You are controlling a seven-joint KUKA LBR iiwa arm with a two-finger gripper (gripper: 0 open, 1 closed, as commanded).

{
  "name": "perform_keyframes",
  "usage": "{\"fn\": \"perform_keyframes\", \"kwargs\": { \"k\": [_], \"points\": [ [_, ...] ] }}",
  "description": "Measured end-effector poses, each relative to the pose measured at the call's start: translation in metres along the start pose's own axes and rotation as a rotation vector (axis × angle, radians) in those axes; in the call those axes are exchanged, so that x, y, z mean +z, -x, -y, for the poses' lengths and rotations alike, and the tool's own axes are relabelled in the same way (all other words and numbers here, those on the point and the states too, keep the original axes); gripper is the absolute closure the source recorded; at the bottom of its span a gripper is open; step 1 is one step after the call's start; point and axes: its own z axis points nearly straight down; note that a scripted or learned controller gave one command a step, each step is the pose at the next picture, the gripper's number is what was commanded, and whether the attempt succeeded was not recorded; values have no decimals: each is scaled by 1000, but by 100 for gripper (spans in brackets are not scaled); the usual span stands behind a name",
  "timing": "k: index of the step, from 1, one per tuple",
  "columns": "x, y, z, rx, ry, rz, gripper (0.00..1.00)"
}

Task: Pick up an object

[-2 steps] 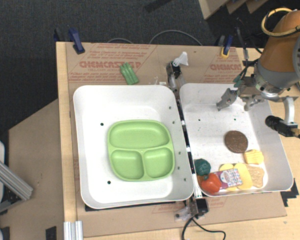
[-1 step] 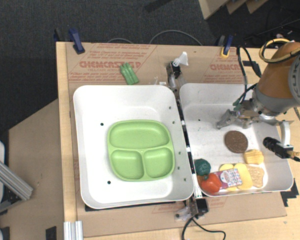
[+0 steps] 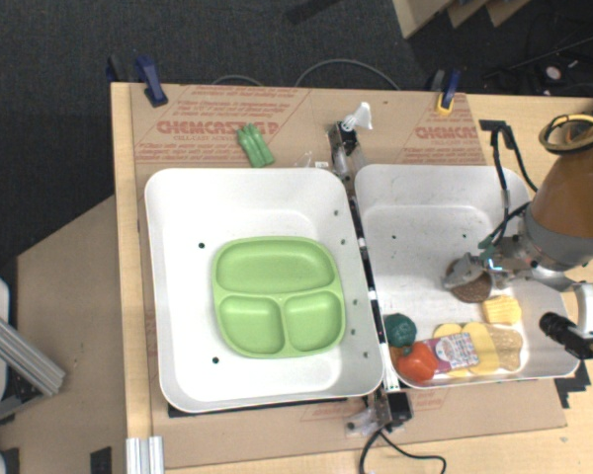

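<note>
While the arm reaches into the right bin (image 3: 415,191), status reads as follows.
Gripper (image 3: 471,276): low in the bin, at a brown object (image 3: 469,288).
Fingers: state cannot be told.
Brown object: on the bin floor, under the gripper; not seen lifted.
Other items: tomato (image 3: 416,363), green piece (image 3: 399,329), yellow pieces (image 3: 501,311) near the front wall.
Left bin: holds green tray (image 3: 277,295).
Progress: approach done, by judgement; grasp and lift remain.

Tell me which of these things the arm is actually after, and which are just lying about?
Part of the job:
- gripper, low in the right bin
- brown object right under it
- yellow pieces, packet, red item, green item: other possible picks

Just lying about:
- green divided plate in the left bin
- green clip on the cardboard
- blue clamps
</note>
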Motion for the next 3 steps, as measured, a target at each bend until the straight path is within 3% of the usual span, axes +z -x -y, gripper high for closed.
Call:
{"fn": "perform_keyframes", "kwargs": {
  "k": [1, 2, 3],
  "points": [
    [-11, -1, -4, -2, 9, 2, 100],
    [-1, -82, -19, -9, 7, 1, 100],
    [-107, -158, -36, -13, 19, 0, 100]
  ]
}}
